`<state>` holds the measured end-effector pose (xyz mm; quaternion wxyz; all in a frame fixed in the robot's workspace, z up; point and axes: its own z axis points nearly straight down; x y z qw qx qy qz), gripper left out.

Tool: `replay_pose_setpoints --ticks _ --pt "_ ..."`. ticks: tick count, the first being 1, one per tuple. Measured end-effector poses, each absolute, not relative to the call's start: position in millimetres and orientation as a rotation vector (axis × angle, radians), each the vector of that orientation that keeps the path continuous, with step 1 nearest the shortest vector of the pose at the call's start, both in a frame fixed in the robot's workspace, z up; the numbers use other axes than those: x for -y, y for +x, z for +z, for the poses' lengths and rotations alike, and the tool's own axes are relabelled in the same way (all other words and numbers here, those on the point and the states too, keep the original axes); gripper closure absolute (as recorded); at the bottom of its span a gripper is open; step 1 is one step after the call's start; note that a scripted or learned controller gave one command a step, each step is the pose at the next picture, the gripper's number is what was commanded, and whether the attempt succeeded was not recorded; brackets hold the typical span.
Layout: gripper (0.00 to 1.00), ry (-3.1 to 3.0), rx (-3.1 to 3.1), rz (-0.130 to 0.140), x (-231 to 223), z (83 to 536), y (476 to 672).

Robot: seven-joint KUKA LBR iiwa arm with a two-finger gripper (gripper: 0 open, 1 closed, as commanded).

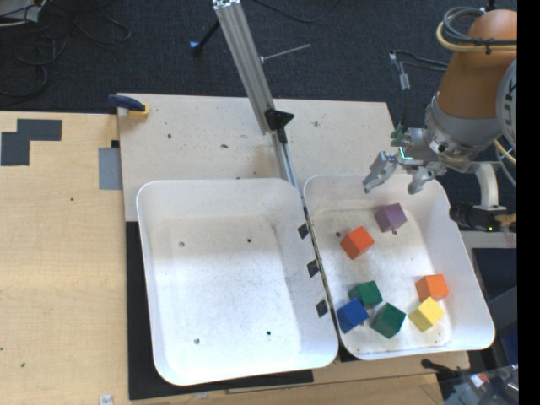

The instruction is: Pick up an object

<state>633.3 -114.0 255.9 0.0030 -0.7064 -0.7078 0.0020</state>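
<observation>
My gripper [398, 179] hangs over the far edge of the right bin [472, 268], its two fingers spread open with nothing between them. Just below it lies a purple cube [390, 218]. An orange-red cube [357, 242] sits a little left of that. Toward the bin's near side are two green cubes [367, 294] [389, 320], a blue cube [352, 314], a yellow cube [427, 315] and another orange cube [432, 287].
The left bin [152, 251] lies beside the right one, with black clips along the shared wall [309, 251]. A slanted metal bar [250, 62] rises behind the bins. A blue and yellow clamp [128, 104] sits at the board's far left corner.
</observation>
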Motion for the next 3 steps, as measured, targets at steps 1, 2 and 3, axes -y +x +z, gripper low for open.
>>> replay_pose_setpoints --ticks 1,2,3 --pt "0.0 -2.217 2.222 0.003 114.2 258.2 634.0" --pt "0.0 -2.215 2.217 0.009 112.9 193.5 635.5" --pt "0.0 -2.217 2.216 0.008 107.9 148.2 630.6"
